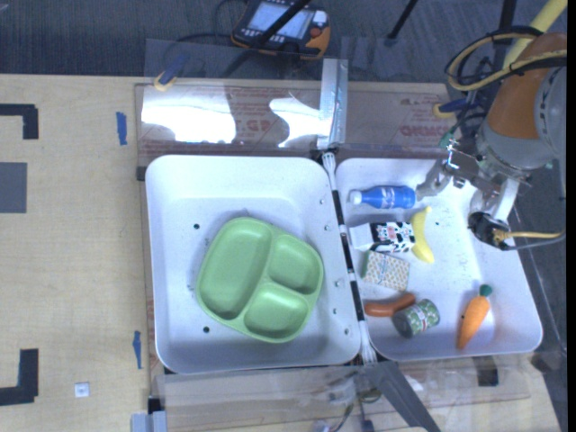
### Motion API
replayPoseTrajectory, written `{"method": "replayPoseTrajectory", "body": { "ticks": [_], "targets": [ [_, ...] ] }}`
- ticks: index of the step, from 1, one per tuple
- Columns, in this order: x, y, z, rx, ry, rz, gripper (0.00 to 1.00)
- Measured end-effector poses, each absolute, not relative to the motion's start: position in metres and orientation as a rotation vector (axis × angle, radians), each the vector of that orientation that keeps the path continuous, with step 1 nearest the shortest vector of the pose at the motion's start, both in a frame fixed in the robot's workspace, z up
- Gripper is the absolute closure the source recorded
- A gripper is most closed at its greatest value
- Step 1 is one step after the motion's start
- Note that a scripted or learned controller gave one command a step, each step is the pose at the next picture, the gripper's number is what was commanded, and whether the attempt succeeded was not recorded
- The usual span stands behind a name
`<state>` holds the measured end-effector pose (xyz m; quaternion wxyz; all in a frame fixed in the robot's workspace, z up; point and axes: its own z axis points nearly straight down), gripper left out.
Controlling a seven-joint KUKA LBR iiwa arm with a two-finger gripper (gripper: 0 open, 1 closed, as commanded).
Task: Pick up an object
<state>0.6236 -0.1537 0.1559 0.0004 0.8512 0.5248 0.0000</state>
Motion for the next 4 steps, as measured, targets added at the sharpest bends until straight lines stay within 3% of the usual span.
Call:
{"method": "replayPoseTrajectory", "body": {
  "ticks": [1, 2, 3, 4],
  "targets": [
    [0.616, -0.142, 0.108, 2.488, 1.923, -0.002, 0.0],
    [0.565, -0.155, 0.103, 2.127, 2.314, 0.001, 0.0],
    [0.607, -0.155, 0.086, 2.179, 2.259, 0.004, 0.0],
    [0.609, -0.156, 0.098, 2.178, 2.253, 0.01, 1.0]
  ]
}}
